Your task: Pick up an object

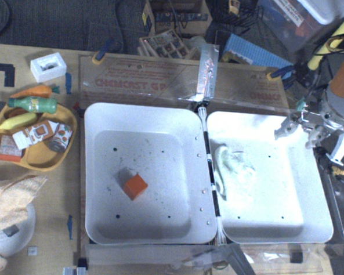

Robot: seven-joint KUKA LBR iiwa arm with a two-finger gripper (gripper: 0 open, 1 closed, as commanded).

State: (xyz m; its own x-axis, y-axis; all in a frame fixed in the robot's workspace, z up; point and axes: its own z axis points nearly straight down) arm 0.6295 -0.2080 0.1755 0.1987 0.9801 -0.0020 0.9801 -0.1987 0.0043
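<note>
Orange block (136, 186) sits in the left bin (103, 124), a bit below center, by itself. Gripper (294, 127) is way over at the right bin's (306, 223) upper right corner, well apart from the block. Fingers look spread w/ nothing between them. Clear plastic thing (231, 164) lies in the right bin.

The grey arm with the orange band (343, 86) is reaching in from the right at the far side of the scene, its two-finger gripper (297, 129) pointing left and downward, hanging at the far right.
</note>
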